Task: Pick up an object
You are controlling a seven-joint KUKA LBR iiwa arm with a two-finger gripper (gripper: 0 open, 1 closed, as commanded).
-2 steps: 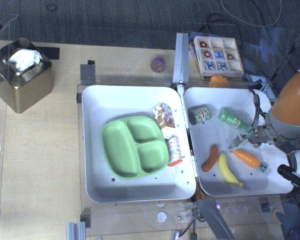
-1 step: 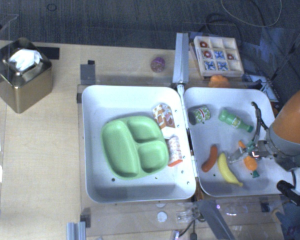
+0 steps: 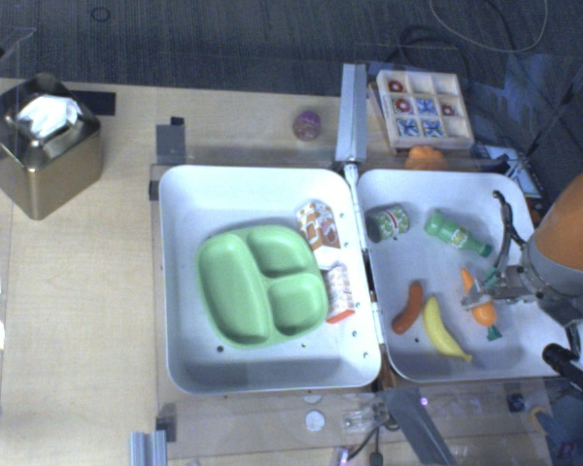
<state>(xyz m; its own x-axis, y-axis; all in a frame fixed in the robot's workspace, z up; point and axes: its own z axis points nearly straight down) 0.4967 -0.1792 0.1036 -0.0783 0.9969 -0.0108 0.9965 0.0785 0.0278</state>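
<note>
The arm reaches into the right bin [image 3: 408, 357], and its pincer [image 3: 488, 297] is down at a small orange, carrot-like toy [image 3: 483, 311] near the bin's right side. This looks like the grasping step. The metal parts blur together there, so I cannot tell how wide the pincer stands or whether it grips the toy. Next it must close firmly on the toy and lift straight up, clear of the banana [image 3: 445, 329] just beside it (the sausage [image 3: 406, 307] lies further left). A green bottle [image 3: 457, 233] and a small can [image 3: 390, 222] sit near the far wall. Their labels, like the packets' [image 3: 318, 223] print in the left bin, are too small to read.
</note>
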